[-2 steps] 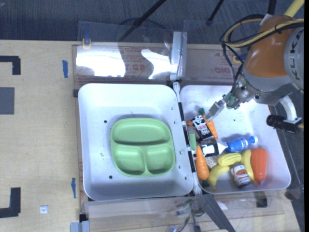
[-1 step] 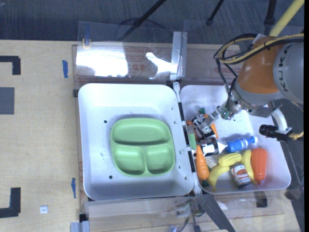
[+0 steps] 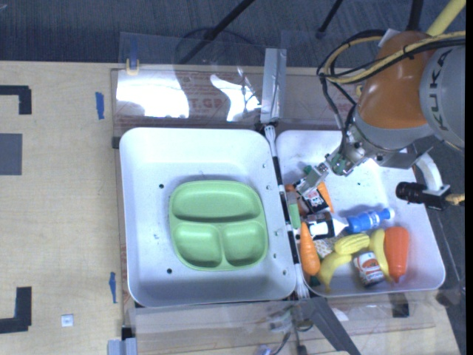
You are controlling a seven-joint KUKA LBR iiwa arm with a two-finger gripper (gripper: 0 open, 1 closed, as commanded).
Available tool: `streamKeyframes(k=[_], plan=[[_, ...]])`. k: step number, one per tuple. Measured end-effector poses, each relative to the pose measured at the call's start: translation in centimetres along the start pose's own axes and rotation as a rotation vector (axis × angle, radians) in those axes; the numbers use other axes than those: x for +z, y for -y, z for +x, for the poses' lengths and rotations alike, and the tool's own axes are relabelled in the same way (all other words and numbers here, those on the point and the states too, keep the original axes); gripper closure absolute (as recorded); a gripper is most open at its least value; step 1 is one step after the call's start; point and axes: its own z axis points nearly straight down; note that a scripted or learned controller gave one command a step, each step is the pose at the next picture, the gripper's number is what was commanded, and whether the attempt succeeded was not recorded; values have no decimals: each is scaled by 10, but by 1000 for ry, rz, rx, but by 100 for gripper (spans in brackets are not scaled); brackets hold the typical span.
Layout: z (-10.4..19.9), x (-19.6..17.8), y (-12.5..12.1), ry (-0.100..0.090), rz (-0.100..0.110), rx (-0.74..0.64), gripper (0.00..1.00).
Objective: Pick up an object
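The right bin (image 3: 414, 283) holds a pile of small objects. Among them are an orange carrot (image 3: 309, 248), a yellow banana (image 3: 344, 251), a blue bottle (image 3: 367, 219), an orange-red pepper (image 3: 397, 251) and a small can (image 3: 369, 267). A black and orange packet (image 3: 316, 198) lies at the pile's upper left. My gripper (image 3: 319, 173) hangs over the bin's upper left part, just above that packet, at the end of the grey and orange wrist (image 3: 392, 87). No object is seen held in it.
A green divided plate (image 3: 218, 222) lies in the left bin (image 3: 140, 161). A ridge (image 3: 284, 220) between the two bins runs close to the gripper's left. Cables (image 3: 347, 58) loop above the wrist. A black fitting (image 3: 414, 192) juts over the right bin's right side.
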Motion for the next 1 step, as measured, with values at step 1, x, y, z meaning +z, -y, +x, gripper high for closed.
streamKeyframes(k=[1], plan=[[-41,85,14,2,-1,97,0]])
